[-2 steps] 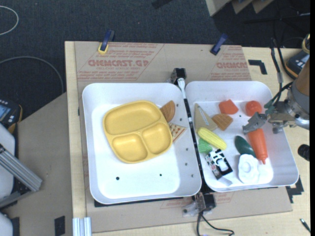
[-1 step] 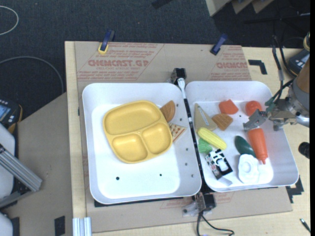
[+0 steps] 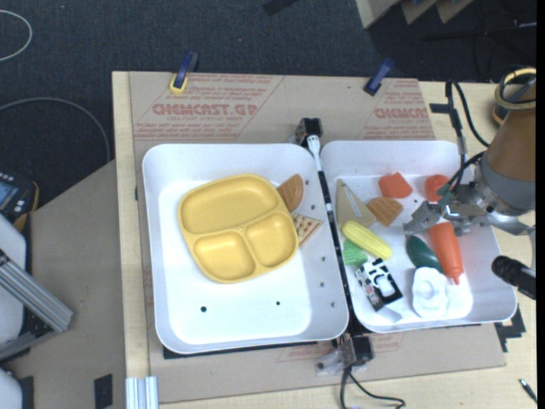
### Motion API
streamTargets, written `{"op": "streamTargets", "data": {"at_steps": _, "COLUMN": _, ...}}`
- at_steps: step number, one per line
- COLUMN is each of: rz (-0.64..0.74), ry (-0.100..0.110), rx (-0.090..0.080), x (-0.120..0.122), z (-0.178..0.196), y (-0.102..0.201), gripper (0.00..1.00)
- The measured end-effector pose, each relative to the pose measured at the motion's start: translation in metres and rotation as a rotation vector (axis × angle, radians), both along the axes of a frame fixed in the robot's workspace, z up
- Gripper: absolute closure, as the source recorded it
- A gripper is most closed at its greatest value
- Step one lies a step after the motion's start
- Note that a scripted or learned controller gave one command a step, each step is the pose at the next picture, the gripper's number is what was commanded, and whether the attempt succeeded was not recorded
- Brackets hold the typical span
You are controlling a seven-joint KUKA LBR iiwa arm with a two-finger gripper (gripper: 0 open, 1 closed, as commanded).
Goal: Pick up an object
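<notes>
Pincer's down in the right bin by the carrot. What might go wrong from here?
1. The pincer sits amid crowded items: the carrot, a dark green piece and a red piece lie close, so it may nudge or catch the wrong one.
2. The carrot tapers and may slip out.

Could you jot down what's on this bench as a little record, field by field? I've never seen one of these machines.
left bin: yellow divided plate, brown food pieces at its right edge
right bin: toy corn, toy carrot, orange pieces, a green item, white object, black-and-white item
arm: reaches in from the right
tool: over the right bin, beside the carrot's top
tool's hold: cannot tell
</notes>
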State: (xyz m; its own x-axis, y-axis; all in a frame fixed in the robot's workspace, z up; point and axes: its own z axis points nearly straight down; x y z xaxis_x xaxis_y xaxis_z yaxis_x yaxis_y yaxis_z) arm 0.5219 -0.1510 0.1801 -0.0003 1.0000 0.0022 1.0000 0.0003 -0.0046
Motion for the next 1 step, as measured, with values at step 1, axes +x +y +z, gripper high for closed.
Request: {"op": "streamTargets", "data": {"at_steps": 1, "rz": 0.000, "ry": 0.001, "rx": 0.000, "x": -0.0005, "z": -0.0603, "y": 0.0083, "gripper": 0.00}}
